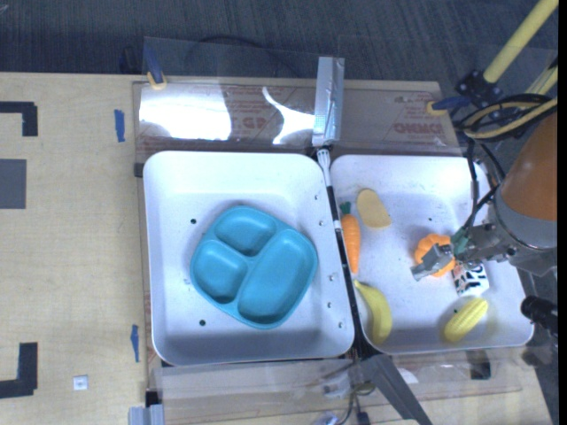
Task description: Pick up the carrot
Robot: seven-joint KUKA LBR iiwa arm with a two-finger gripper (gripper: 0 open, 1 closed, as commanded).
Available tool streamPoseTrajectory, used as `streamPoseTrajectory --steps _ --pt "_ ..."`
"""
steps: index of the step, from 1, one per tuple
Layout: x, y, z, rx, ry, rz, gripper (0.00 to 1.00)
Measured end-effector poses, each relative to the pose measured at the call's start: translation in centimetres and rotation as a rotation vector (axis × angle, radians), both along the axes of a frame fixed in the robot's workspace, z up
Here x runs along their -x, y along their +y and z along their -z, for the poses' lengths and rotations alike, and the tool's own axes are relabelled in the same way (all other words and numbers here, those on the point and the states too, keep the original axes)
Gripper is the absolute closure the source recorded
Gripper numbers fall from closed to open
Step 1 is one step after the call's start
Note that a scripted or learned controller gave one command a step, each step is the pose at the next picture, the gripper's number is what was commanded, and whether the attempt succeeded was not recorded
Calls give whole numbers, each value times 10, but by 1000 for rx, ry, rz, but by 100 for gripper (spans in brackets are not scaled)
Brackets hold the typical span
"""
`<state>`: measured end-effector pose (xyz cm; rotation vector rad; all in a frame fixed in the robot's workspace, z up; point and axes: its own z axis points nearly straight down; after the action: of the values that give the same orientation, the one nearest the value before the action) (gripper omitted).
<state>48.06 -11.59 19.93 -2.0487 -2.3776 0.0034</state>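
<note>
While the carrot (352, 242) lies against the left wall of the right bin (403, 339), we see its long axis run up and down the view, green top toward the far side, tip toward a banana (376, 310). Both white bins sit on a pale wooden bench (66, 255) above dark carpet (266, 7). Left, a smooth blue divided plate (254, 266) rests. Our gripper (434, 262) hangs over a small orange thing (433, 249) well right of the carrot; we cannot tell how far it is open. A tan rounded piece (373, 209) and a yellow lemon (466, 319) lie nearby.
</note>
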Motion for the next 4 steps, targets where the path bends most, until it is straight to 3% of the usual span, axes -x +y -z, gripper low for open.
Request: streamPoseTrajectory --steps 1,2,3,4 --pt "-54 -26 55 1 2 46 0" --pt "-53 -67 87 -2 -24 -344 0" --pt "-83 -58 111 6 -20 -570 0" --pt "-85 -58 102 6 -23 -569 100"
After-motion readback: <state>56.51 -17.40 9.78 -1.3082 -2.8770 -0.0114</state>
